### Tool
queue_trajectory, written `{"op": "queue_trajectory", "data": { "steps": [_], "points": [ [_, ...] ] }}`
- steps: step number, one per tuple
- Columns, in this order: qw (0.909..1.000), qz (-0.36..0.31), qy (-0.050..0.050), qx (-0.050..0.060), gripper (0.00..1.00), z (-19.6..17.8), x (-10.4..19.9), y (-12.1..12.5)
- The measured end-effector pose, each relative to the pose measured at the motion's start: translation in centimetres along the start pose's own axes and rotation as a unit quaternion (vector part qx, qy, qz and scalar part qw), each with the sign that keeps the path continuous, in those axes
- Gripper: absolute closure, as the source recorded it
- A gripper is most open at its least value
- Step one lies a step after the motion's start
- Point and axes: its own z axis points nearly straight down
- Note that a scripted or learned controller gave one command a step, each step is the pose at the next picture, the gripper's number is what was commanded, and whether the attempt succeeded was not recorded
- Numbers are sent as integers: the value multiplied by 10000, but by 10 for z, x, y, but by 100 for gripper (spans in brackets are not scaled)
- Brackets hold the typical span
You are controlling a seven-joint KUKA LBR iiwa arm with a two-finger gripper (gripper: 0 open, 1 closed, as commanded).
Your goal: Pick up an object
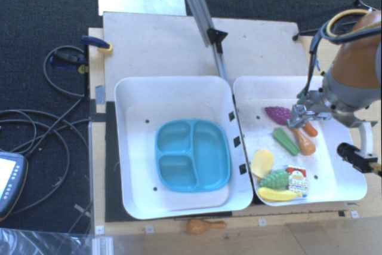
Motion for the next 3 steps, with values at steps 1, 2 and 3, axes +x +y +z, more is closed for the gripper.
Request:
{"op": "queue_trajectory", "data": {
  "steps": [1, 2, 3],
  "points": [
    [10000, 2, 0, 4, 100, 8, 48, 21],
    [10000, 2, 3, 5, 100, 6, 90, 37],
    [10000, 4, 3, -2, 100, -6, 135, 54]
  ]
}}
